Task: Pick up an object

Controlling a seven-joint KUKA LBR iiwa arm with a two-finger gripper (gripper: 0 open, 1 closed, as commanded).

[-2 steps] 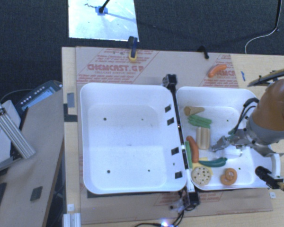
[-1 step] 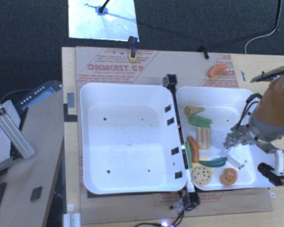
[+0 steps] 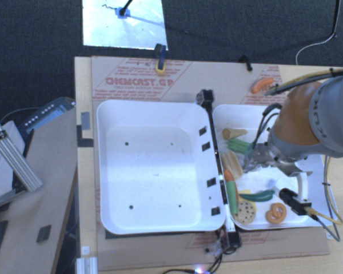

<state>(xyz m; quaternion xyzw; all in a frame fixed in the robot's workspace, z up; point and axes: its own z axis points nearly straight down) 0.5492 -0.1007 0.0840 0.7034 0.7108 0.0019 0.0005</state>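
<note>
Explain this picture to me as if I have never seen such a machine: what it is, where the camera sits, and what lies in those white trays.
One camera looks down at a slant on a bench. The grey arm with the orange band is a robot arm reaching in from the picture's right; its end effector hangs low over the right bin. That bin holds toy food: a green piece, a tan wedge, a bread-like piece, a pretzel and a round cracker. Beside it stands the left bin. I cannot tell whether anything is held.
</note>
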